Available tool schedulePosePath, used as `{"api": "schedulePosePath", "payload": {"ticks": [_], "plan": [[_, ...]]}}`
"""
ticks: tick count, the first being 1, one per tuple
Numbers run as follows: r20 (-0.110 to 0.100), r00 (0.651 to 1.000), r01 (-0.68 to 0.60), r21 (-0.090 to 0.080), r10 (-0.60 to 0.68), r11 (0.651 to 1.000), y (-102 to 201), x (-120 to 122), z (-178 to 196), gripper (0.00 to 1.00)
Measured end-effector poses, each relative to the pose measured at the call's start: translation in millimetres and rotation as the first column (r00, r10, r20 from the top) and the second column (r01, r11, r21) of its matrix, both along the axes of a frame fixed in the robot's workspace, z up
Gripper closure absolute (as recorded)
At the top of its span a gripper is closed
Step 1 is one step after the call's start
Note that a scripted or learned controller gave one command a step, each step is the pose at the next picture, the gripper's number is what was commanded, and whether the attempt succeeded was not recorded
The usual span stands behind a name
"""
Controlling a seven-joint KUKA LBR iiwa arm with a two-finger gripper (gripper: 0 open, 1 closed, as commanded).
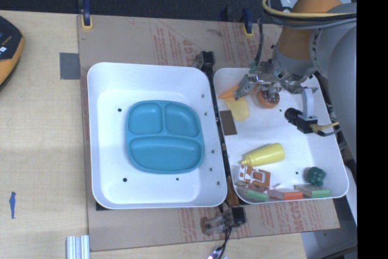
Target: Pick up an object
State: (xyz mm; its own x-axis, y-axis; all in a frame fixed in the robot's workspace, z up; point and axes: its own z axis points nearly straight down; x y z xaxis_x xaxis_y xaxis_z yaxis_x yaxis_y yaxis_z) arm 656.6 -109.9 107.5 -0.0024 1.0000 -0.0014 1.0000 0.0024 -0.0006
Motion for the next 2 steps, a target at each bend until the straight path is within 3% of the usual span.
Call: {"api": "schedulePosePath", "payload": {"ticks": [1, 2], "plan": [[-0.005, 1.000, -0.004, 0.001, 0.004, 1.000, 15.5, -0.8, -16.1, 0.00], [0.000, 1.000, 0.001, -0.001, -0.001, 1.000, -17.6, -0.3, -15.0, 0.00]]}}
